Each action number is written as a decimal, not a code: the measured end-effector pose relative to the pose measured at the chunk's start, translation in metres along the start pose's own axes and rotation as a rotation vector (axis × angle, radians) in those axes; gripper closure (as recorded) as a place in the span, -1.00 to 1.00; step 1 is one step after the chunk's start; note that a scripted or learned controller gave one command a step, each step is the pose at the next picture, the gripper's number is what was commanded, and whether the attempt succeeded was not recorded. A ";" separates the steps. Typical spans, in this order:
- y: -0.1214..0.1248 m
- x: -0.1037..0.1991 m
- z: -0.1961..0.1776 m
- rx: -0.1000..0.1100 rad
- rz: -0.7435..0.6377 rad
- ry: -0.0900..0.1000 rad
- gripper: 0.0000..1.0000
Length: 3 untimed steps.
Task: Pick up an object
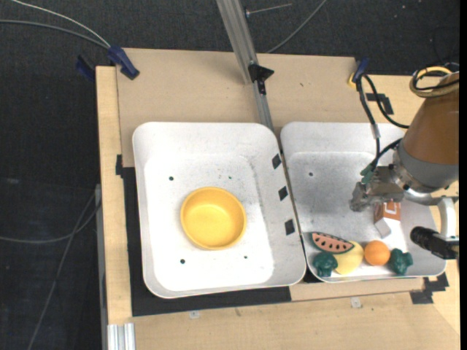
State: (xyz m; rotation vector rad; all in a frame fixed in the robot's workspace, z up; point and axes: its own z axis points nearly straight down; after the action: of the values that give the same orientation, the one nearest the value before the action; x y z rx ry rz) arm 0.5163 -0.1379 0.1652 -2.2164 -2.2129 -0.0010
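Worktop (197,79) with two white bins: left bin (157,195) holding a yellow bowl (212,216); right bin (321,159) with claw (372,195), state untellable, above small toy foods, probably light, rigid, slippery; the round orange (376,253) suits gripping across its middle

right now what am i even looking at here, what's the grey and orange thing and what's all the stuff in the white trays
You are looking down at a slant from one fixed camera above a workbench. The grey and orange thing is a robot arm reaching in from the right; its tool hangs low over the right bin. Nothing can be seen between its fingers, and whether they are open is unclear. Along that bin's near edge lie toy foods: a watermelon slice, a yellow fruit, an orange and two green pieces. A small red and white item lies beside the tool. The left bin holds a yellow bowl.
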 end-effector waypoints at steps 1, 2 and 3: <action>-0.002 0.007 -0.064 -0.016 -0.003 -0.007 1.00; -0.001 0.007 -0.070 -0.010 -0.003 -0.008 1.00; 0.011 0.051 -0.075 -0.010 -0.007 -0.005 1.00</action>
State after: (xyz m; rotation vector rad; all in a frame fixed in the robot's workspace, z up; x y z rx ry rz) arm 0.5280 -0.0874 0.2410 -2.2158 -2.2282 -0.0062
